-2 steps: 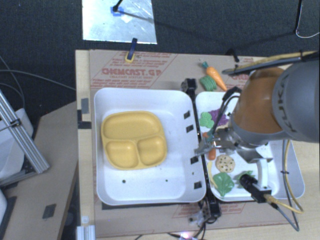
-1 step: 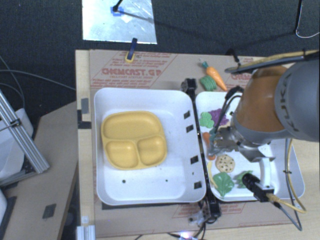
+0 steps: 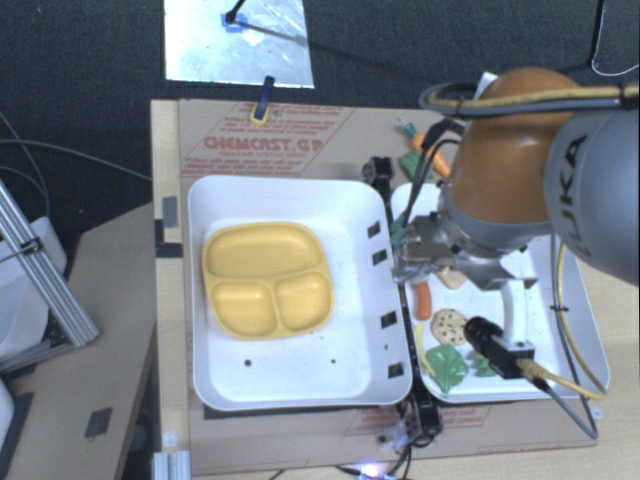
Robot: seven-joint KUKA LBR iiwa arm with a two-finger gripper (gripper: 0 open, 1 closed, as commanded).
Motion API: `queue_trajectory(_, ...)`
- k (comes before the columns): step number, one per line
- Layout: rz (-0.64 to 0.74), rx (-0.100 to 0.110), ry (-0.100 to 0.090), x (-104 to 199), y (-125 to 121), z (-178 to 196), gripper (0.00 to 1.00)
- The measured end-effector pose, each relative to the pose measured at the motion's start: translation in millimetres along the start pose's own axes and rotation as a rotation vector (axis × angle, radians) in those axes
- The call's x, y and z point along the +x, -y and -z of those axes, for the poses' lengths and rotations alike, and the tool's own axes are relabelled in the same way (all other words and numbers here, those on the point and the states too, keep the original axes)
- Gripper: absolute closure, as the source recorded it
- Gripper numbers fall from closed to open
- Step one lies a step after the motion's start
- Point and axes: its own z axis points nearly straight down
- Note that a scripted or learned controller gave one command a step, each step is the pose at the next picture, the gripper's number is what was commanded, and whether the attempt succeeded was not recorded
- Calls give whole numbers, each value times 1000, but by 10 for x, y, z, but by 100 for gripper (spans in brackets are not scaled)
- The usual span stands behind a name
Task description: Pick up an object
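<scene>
Two white bins sit side by side on a printed cardboard sheet [image 3: 265,138] that covers the table [image 3: 110,258]. The left bin [image 3: 340,373] holds a yellow divided tray [image 3: 267,278], which lies a little toward nine o'clock of the bin's middle and flat on the floor of the bin.

The arm [image 3: 510,158] comes in from three o'clock and hangs over most of the right bin [image 3: 578,336]. Its gripper [image 3: 418,253] is low over that bin's nine o'clock wall, close to the strip where the two bins meet. From this angle I cannot tell whether the gripper is apart or together, and I see nothing held in it.

The loose things are in the right bin, toward six o'clock of the gripper. A small orange sausage-shaped piece [image 3: 423,300] lies just below the gripper. A speckled cookie [image 3: 449,326] lies just beside it toward five o'clock. A green leaf [image 3: 446,366] lies at six o'clock of the cookie, touching or nearly touching it. At the bin's twelve o'clock end, half hidden by the arm, is an orange and green piece [image 3: 422,156], possibly a toy carrot.

Beyond the table at twelve o'clock, a shiny foil sheet [image 3: 238,28] lies on the dark floor.
</scene>
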Motion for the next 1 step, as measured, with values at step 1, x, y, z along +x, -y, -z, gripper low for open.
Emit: queue_trajectory(1,-1,-1,-1,509,-12,901,100)
